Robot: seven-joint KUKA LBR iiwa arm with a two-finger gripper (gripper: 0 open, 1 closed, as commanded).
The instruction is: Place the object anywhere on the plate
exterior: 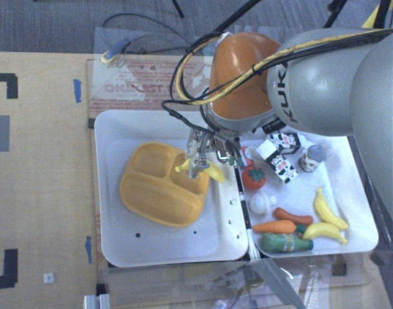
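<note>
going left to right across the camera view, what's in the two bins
yellow plate → small banana at the gripper → tomato → carrot → cup → two bananas

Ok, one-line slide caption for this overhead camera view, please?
KUKA arm's gripper holds a small yellow banana over the right edge of the yellow divided plate in the left bin.

We see the plate [159,188] in the left bin [112,172]; in the right bin [366,227] — tomato [253,177], carrot [274,226], bottle [285,243], bananas [329,219].
</note>
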